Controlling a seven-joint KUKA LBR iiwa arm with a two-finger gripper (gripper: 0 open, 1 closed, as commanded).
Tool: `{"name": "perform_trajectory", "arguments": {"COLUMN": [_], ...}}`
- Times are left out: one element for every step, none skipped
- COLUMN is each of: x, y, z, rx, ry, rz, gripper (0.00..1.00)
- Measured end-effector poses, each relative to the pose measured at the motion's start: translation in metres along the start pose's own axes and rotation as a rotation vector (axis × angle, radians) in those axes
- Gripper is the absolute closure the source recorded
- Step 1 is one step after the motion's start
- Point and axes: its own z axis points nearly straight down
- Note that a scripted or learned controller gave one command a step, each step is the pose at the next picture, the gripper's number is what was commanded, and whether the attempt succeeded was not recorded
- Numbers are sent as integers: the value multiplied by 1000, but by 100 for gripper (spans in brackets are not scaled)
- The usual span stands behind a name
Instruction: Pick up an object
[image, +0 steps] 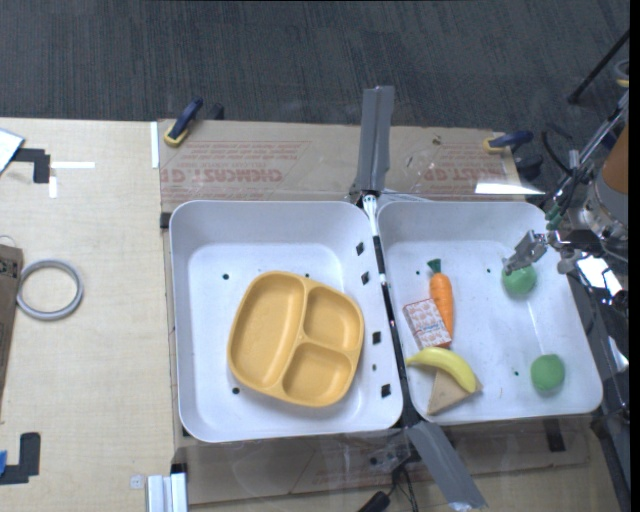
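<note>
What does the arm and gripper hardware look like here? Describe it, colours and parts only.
The gripper is small, of grey metal, with thin fingers. Behind it sits a cluster of silver-grey metal parts with dark cables running up toward the top right corner. A patch of the arm's orange band shows at the right edge. No markings are legible.

2 bins (190, 330), 1 plate (296, 338), 2 green balls (547, 373), 1 carrot (442, 300)
</note>
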Motion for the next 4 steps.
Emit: {"name": "perform_trajectory", "arguments": {"x": [55, 97, 13, 65], "y": [10, 24, 8, 33], "z": [77, 108, 72, 107], "rx": [0, 0, -3, -1], "ry": [0, 0, -2, 0], "rz": [-152, -242, -174, -316], "gripper": [0, 0, 0, 0]}}
